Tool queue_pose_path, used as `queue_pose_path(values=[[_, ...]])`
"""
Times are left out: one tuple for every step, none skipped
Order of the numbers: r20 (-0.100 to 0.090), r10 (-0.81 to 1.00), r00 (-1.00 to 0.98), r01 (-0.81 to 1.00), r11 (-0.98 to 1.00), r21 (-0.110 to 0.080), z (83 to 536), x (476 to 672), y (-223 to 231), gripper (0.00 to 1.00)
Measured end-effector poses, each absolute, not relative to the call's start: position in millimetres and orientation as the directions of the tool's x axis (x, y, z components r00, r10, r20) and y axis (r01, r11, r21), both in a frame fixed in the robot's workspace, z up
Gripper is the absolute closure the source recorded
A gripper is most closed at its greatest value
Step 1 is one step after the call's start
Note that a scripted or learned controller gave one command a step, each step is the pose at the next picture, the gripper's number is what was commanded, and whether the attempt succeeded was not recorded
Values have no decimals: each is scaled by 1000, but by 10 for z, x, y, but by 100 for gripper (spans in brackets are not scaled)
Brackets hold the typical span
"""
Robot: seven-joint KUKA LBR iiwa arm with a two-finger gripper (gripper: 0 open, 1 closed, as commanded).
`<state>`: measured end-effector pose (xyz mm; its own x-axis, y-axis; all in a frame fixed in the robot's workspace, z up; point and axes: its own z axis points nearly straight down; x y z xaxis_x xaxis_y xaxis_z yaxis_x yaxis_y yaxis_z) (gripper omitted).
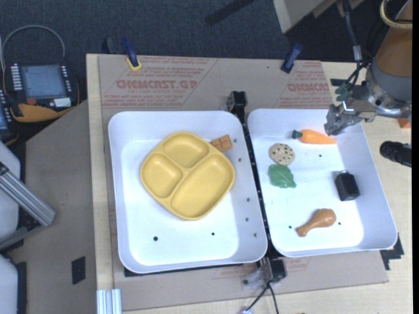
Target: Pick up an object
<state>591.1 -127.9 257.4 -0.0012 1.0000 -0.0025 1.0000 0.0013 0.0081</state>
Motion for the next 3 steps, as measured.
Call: queue_pose_path(values=[[3, 1000, -7, 1000, 7, -2, 2525, 5863, -646, 100], [2, 1000, -6, 1000, 6, -3, 2486, 5765, -135, 100], [2, 1000, -5, 1000, 5, -5, 2282, 5805, 334, 100]])
